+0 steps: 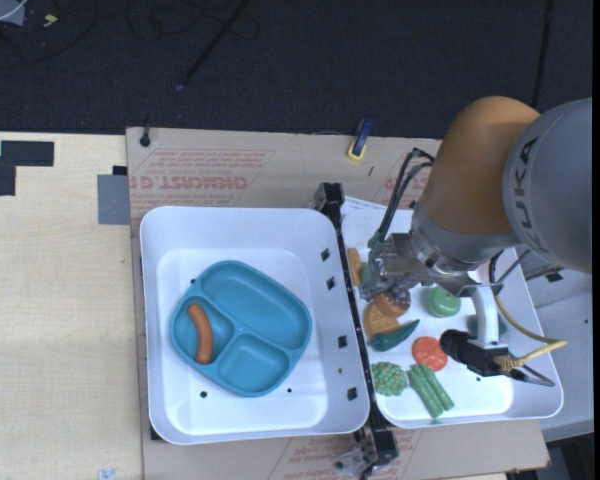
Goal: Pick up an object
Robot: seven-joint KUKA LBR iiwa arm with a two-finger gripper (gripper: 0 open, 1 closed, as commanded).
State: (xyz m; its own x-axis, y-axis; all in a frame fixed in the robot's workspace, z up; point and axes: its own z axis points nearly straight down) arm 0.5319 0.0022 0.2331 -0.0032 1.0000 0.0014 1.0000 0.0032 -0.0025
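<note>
Blue tray [270, 318] with orange sausage [201, 332] in white bin [170, 248]; red tomato [429, 352]

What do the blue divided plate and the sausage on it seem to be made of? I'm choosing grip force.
The blue divided plate looks like hard moulded plastic: even colour, smooth raised dividers, a soft sheen. The sausage in its left compartment is probably toy plastic or rubber, given its uniform orange-brown and smooth skin, but the view is too coarse to be sure.

A teal three-compartment plastic tray [242, 328] sits in the left white bin [170, 238]. An orange toy sausage [201, 332] lies in its left compartment.
</note>
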